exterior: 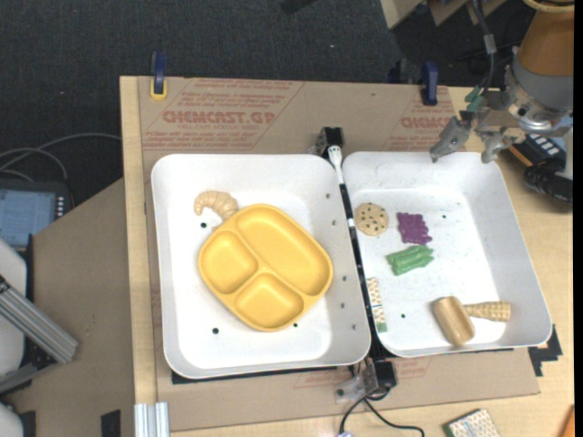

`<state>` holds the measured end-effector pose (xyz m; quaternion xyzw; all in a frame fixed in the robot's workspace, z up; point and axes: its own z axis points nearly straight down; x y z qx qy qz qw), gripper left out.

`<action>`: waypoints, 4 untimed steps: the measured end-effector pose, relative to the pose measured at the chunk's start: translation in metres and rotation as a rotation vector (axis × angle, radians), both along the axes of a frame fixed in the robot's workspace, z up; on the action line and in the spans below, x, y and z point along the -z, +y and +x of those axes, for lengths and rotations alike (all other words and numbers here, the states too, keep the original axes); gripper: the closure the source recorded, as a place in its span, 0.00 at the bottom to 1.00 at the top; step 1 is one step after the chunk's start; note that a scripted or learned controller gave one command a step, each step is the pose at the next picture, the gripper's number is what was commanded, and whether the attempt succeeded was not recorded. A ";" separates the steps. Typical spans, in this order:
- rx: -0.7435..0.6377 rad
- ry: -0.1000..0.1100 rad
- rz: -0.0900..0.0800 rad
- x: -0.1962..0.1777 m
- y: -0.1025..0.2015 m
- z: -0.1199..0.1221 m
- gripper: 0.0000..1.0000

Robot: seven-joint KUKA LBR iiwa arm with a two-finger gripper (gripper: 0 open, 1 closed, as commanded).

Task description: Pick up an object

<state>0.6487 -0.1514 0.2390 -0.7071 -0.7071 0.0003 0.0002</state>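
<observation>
The arm's two-finger hand (466, 142) hung above the far right corner of the right-hand shallow white bin (510, 203), its two grey fingers spread apart with nothing between them; it stood well apart from every candidate object, so the pick had not yet begun.

The things to choose from lay in the right bin: a round tan cookie with dark chips (371, 218) near the dividing wall; a purple bunch of toy grapes (414, 228) just beside it; a green toy pea pod (409, 259) below the grapes; a tan cylindrical bread-like piece (452, 320) touching or nearly touching a waffle-patterned toy ice-cream cone (487, 311) near the front rim. In the left-hand white bin (173, 244) sat a yellow three-compartment plastic plate (264, 267), with a pale croissant-shaped toy (214, 202) at its upper edge.

Several failures seemed likely; the cookie lay flat and thin, so fingers might have closed over it or scraped the bin floor; the grapes and pea pod lay close enough that a descent between them could have nudged one aside; the cylinder could have rolled off the pads; the cone beside it might have been caught in the same closure, spoiling a clean grip. The plate looked too wide for that spread.
</observation>
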 end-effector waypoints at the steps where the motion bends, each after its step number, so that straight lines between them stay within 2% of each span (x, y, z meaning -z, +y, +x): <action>1: 0.001 0.015 0.005 0.141 0.022 -0.042 0.00; 2: 0.001 0.005 0.002 0.156 0.008 -0.052 0.00; 3: 0.001 -0.001 0.000 0.144 0.008 -0.051 1.00; 4: -0.007 -0.007 0.004 0.049 0.089 -0.096 1.00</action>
